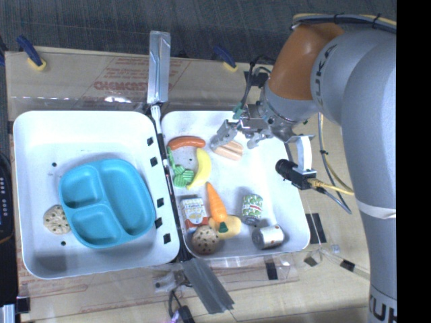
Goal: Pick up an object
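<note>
Now end effector (237, 136) over pink block (228, 151), near right bin (296, 210) back wall.

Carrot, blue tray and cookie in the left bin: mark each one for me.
carrot (215, 202), camera view, middle of its orange body.
blue tray (106, 200), camera view, central divider ridge.
cookie (56, 219), camera view, centre of its top face.

Bulky grey arm (363, 113) with an orange band (303, 62), black cables, and a metallic end effector (239, 134).
</note>
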`<state>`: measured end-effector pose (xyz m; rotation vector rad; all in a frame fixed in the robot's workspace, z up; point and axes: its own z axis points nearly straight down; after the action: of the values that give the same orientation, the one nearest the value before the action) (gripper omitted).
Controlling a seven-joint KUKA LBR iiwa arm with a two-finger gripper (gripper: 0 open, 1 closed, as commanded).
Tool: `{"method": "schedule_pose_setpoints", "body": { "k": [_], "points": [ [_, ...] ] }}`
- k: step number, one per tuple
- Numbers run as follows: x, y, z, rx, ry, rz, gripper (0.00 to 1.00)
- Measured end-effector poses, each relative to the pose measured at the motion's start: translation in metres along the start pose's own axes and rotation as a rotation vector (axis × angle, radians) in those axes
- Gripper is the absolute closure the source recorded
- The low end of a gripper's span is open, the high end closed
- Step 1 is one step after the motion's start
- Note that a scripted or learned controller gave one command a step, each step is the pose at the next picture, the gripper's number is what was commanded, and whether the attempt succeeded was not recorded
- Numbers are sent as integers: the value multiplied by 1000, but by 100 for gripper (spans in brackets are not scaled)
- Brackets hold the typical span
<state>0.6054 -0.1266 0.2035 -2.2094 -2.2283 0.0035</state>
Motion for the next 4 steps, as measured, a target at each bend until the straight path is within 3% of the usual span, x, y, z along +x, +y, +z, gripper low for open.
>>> {"method": "schedule_pose_setpoints", "body": {
  "k": [1,2,3,4],
  "points": [
    [14,27,30,-2,-1,146,0],
    [24,15,65,2,-1,129,0],
    [-17,-83,112,-1,0,-70,0],
    [-16,-83,102,-2,0,-75,100]
  ]
}}
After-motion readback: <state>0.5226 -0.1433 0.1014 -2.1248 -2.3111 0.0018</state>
